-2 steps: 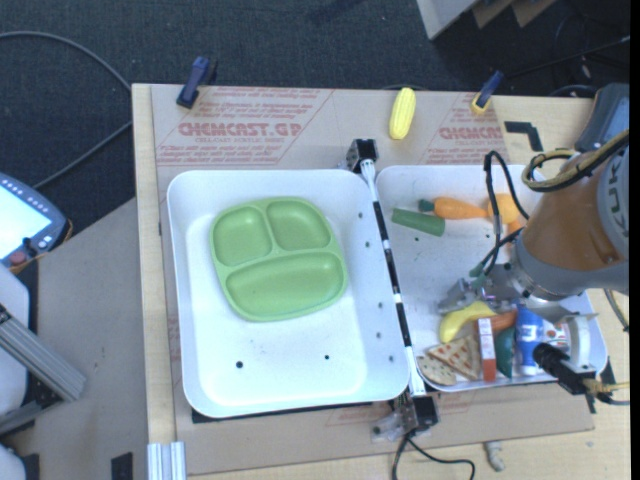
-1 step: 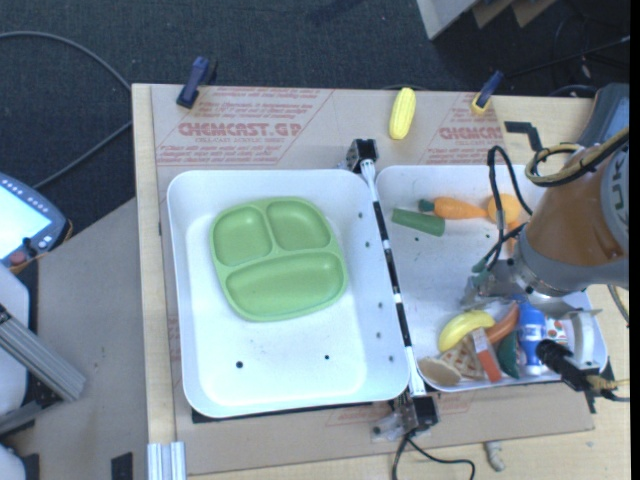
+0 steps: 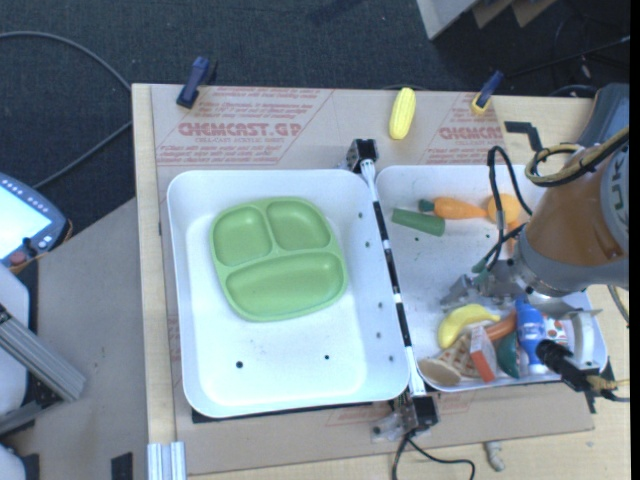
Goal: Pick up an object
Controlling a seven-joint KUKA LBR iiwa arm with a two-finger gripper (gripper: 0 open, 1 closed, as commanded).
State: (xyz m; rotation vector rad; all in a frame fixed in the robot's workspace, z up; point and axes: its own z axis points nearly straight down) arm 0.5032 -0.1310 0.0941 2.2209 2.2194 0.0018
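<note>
Right now the pincer point(image 3: 468, 290) hangs low in the right bin point(image 3: 420, 190), grip state unclear, just above the banana point(image 3: 466, 319); crowded toys could make it slip or miss.

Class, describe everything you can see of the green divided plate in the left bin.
The green divided plate is pale green, looks like smooth matte plastic, and has rounded corners. Raised ridges split it into three compartments: two smaller ones at the far side and one long one at the near side. All three hold nothing. It lies flat, right way up, turned slightly askew to the bin's walls, on the floor of the left white bin, toward its far half. Nothing else touches it.
</note>
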